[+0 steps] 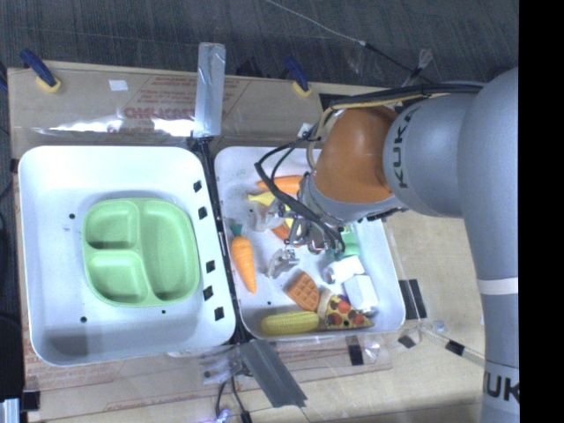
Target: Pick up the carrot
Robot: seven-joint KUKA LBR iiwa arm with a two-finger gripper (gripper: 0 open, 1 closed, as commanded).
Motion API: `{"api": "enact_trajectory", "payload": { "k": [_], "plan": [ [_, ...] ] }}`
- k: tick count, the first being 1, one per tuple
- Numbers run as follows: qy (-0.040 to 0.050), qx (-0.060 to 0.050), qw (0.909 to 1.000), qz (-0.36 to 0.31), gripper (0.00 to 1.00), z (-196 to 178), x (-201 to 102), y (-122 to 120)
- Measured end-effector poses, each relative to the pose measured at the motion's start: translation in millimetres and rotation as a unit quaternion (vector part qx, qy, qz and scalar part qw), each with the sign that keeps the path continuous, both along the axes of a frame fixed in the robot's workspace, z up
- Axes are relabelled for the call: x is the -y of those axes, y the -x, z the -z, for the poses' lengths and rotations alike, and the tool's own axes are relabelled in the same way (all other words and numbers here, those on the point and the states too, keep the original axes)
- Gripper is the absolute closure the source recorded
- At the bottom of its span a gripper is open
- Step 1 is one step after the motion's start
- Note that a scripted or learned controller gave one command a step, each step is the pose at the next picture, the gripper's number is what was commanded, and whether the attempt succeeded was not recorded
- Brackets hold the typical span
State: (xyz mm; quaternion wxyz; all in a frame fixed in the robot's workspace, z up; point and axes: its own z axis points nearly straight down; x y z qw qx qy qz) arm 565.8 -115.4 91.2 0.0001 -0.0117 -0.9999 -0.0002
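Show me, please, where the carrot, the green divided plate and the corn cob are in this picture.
carrot (243,263): camera view, middle of its orange body.
green divided plate (113,263): camera view, bare ridge between its compartments.
corn cob (289,323): camera view, middle of the yellow cob.

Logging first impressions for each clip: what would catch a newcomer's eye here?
The big grey arm with its orange band reaches in from the right, over the right bin, which is crowded with toy food. A carrot lies near that bin's left wall. In the left bin sits a green divided tray.
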Motion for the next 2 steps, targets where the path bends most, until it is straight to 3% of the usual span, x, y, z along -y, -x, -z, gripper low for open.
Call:
{"api": "enact_trajectory", "payload": {
  "k": [1,2],
  "plan": [
    [0.0005,0.002,1.0,-0.005,1.0,-11,-2,-2],
    [-0.0007,0.002,0.9936,0.113,1.0,-103,-109,24]
  ]
}}
